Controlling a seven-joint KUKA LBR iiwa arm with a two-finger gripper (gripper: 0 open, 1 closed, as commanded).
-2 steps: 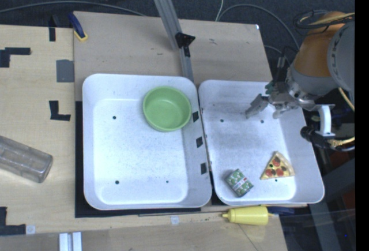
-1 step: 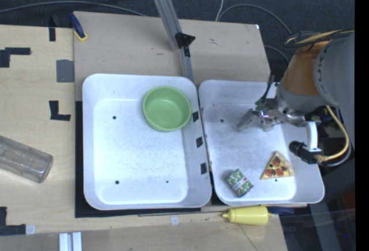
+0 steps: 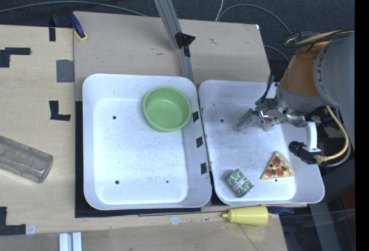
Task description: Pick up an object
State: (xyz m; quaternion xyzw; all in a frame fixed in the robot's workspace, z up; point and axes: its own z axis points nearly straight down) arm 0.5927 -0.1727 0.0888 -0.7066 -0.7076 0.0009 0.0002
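Note:
My gripper [image 3: 247, 119] hangs over the middle of the right bin [image 3: 230, 94], open, with nothing between its fingers. A toy pizza slice [image 3: 277, 167] lies near that bin's front right corner, below and to the right of the gripper. A small green packet [image 3: 238, 182] rests at the bin's front edge, straight below the gripper in the view. A green bowl [image 3: 166, 108] stands upright at the back right of the left bin [image 3: 104, 128], well to the left of the gripper.
A yellow squeeze bottle [image 3: 249, 215] lies on the bench just in front of the right bin. A clear plastic tumbler [image 3: 23, 158] lies at far left. A grey metal pole [image 3: 167, 10] slants down to the ridge between the bins.

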